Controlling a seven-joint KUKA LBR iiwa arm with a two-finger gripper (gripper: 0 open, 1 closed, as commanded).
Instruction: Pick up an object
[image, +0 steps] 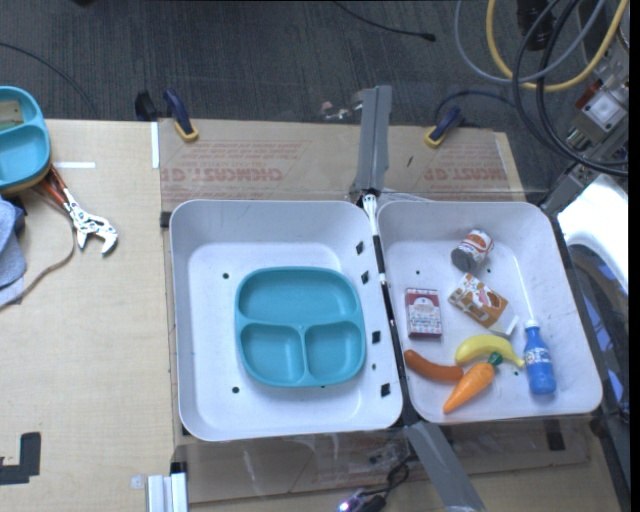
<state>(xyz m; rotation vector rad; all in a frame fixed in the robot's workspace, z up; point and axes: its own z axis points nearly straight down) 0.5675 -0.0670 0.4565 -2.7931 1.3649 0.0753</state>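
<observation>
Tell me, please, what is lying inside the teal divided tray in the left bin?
The teal tray shows three compartments with nothing visible in any of them. What lies under the tray, on the left bin floor, is covered and cannot be seen.

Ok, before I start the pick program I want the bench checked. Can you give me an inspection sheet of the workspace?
Surface: wooden bench, two white bins side by side.
Job's things: right bin holds can, red box, snack packet, banana, carrot, sausage, blue bottle.
Clutter: teal tray in left bin; wrench, teal dish on the bench.
Grippers: nothing seen.
Cables: yellow and black loops, top right.
Surroundings: clamps, dark floor.
</observation>
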